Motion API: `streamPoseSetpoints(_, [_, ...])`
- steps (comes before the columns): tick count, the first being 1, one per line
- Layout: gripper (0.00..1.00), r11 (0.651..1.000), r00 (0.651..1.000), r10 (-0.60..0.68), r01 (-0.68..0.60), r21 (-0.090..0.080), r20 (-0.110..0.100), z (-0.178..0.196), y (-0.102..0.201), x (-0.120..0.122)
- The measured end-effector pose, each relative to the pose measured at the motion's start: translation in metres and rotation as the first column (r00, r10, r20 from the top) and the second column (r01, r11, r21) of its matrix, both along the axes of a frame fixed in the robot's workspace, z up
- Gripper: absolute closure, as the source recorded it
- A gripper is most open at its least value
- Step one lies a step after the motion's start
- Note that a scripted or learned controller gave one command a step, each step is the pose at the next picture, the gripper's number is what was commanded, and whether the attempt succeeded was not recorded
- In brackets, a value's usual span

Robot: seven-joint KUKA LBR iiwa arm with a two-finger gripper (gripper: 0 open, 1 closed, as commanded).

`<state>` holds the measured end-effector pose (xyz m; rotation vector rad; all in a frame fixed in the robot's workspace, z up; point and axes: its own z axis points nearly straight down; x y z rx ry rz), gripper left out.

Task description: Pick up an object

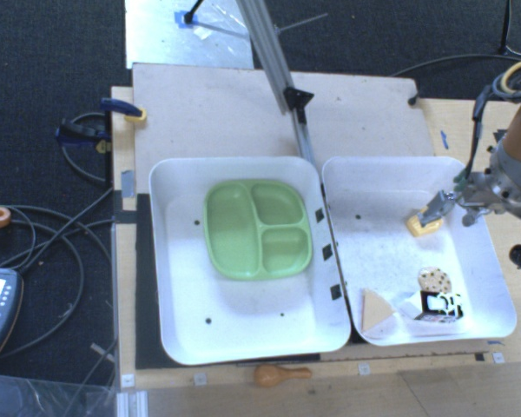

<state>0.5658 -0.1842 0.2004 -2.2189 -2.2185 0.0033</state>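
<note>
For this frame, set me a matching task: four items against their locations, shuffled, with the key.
Items:
1. green divided plastic plate
2. small yellow block
3. tan wedge-shaped piece
4. brown wooden pear-shaped object

Places:
A. right bin, near front left corner
B. on the bench, in front of the bins
C. left bin
D. right bin, beside the gripper

Pairs: 1-C, 2-D, 3-A, 4-B

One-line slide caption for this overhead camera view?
Gripper low over the right bin beside a yellow block; green divided plate sits in the left bin.
</note>
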Motion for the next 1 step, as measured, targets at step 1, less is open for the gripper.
streamPoseSetpoints(1, [0.0,1.0,1.0,0.0,0.0,0.0,0.001,-0.0489,-0.0027,0.0088])
